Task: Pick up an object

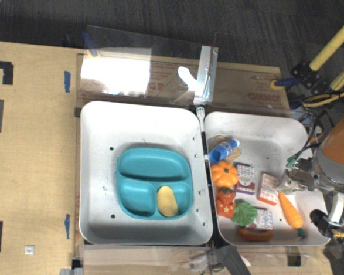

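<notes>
the arm [338, 157] hangs over the right bin's [261, 125] right edge; finger state unclear. the carrot [290, 210] lies near that rim, toys crowding the left side.

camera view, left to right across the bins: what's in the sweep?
Teal divided tray → yellow potato-like piece in the tray's lower right compartment → orange toy pumpkin → toy carrot → orange-banded arm.

**Two bins, toys crowded in the right one**

The left bin [94, 158] holds a teal divided tray [152, 174] with a yellow potato-shaped toy [167, 201] in its lower right compartment. The right bin [266, 132] contains a blue bottle [223, 149], orange pumpkin [224, 175], carrot [290, 211], green leafy toy [245, 213] and small cartons; the arm [335, 154] hangs over its right edge
</notes>
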Action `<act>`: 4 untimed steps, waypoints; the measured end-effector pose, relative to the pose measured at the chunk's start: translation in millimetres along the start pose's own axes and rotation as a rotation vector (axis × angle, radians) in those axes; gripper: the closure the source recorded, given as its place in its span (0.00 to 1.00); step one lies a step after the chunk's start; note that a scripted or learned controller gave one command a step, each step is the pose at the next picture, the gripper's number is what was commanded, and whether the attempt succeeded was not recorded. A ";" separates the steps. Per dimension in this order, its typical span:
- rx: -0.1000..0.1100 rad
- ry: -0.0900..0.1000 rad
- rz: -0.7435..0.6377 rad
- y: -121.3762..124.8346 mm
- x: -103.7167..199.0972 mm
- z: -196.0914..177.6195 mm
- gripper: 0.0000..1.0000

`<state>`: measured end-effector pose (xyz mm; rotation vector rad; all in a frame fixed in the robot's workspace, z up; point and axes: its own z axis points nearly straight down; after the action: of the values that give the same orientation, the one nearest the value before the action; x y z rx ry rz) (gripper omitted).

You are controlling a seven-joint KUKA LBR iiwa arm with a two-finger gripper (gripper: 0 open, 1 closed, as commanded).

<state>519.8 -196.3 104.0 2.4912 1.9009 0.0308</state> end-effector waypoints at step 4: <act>0.006 -0.010 -0.115 41.7 64.5 15.6 1.00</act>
<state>577.4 -145.0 89.8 2.3767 2.0389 0.0122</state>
